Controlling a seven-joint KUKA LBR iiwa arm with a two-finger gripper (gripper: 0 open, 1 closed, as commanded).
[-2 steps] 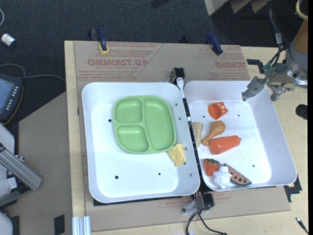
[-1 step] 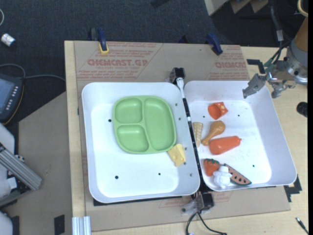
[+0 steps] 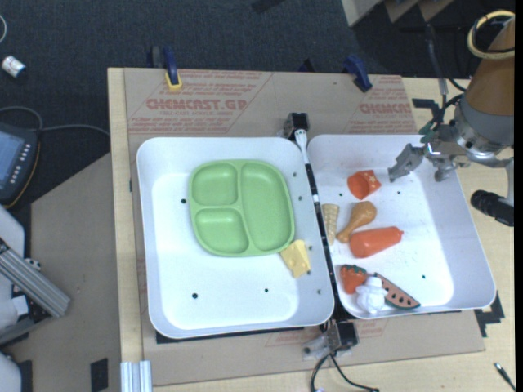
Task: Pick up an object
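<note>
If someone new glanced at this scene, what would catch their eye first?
Probably the green divided plate filling much of the left bin, with a yellow piece at its lower right corner. Next, the orange and red toy foods clustered in the right bin, and the hand above them.

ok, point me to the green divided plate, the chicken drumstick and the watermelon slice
green divided plate [image 3: 243, 207]: camera view, on the ridge between its compartments.
chicken drumstick [image 3: 359, 216]: camera view, on the thick meaty end.
watermelon slice [image 3: 400, 298]: camera view, on the red flesh near the dark rind.

Toy foods [image 3: 374, 240] scattered loose, right bin's [image 3: 458, 256] left half.
</note>
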